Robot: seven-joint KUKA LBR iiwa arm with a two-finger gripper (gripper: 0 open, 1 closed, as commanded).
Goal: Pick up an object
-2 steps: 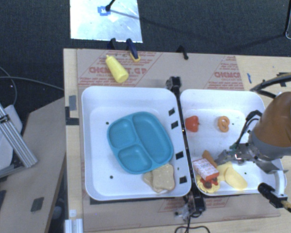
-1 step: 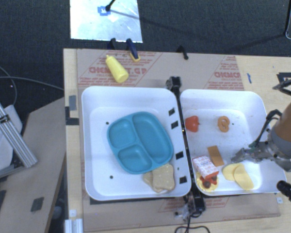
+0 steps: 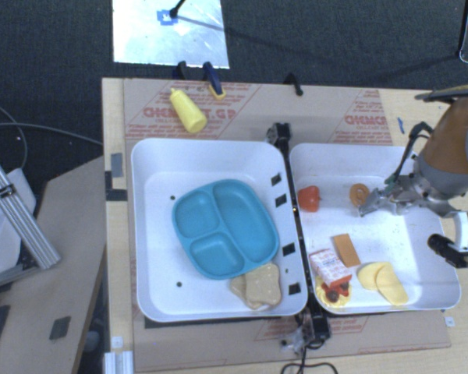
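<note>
The grey two-finger gripper (image 3: 372, 202) hangs low in the right white bin (image 3: 421, 156), fingers slightly parted and holding nothing, tips just beside the small tan ring-shaped pastry (image 3: 359, 192), seemingly lined up to grasp it

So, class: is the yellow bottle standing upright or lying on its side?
Lying on its side. The yellow bottle rests lengthwise on the cardboard behind the left bin, outside both bins.

Shallow white plastic bins before me: two (image 3: 218, 162) (image 3: 335, 158)
Blue three-compartment plastic plate: one (image 3: 225, 227)
Yellow plastic bottle: one (image 3: 187, 110)
Red toy tomato: one (image 3: 309, 198)
</note>
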